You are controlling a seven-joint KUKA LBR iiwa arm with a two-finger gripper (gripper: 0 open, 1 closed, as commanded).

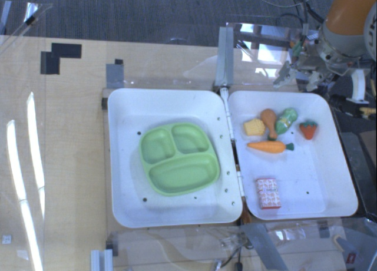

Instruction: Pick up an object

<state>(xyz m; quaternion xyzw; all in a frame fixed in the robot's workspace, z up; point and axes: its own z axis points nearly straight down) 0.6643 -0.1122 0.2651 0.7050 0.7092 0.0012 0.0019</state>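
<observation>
End effector (301,70) sits past far edge of right white bin (330,164), over the desk (65,164); finger opening can't be told, nothing seen held. Right bin holds, far part: yellow chunk (254,127), brown drumstick (269,120), green bottle-like item (286,120), red strawberry (308,129), orange carrot (270,146); near: red-white small box (267,192). Left white bin (126,205) carries green three-compartment plastic tray (179,158).

Right bin (336,146), far half: yellow chunk (254,127), brown drumstick (270,120), green piece (286,120), strawberry (308,129), clustered. Carrot (268,146) lying flat just before them. Small red-patterned box (267,193) apart, near the front.
</observation>
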